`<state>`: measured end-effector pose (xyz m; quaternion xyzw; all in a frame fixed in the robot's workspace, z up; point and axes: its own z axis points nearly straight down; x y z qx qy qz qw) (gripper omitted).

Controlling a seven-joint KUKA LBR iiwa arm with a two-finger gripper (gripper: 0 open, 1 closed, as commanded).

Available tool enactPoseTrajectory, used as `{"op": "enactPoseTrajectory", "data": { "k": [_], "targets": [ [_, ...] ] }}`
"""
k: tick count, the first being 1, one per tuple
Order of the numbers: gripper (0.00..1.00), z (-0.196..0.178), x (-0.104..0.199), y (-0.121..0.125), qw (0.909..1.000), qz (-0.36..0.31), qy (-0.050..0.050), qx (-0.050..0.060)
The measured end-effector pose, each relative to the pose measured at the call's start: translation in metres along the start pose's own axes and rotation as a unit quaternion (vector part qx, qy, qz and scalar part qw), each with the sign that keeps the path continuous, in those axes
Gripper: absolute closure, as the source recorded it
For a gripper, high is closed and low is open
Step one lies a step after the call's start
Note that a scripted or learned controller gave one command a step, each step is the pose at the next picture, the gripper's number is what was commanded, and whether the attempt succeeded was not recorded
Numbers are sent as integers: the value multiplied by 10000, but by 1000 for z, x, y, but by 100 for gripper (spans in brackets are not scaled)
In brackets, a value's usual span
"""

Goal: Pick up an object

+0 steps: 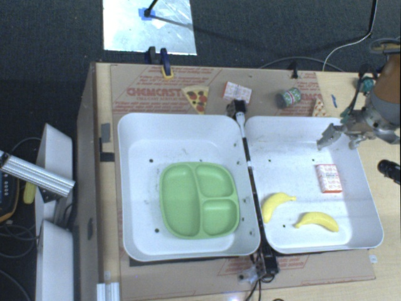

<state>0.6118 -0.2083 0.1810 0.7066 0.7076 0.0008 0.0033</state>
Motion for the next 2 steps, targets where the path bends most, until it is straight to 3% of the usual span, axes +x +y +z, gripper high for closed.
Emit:
{"op": "enactPoseTrajectory", "data": {
  "k": [1,2],
  "targets": [
    [0,91,10,-38,10000,-3,-8,-33],
    [0,-19,1,-93,10000,5,6,6]
  ]
}}
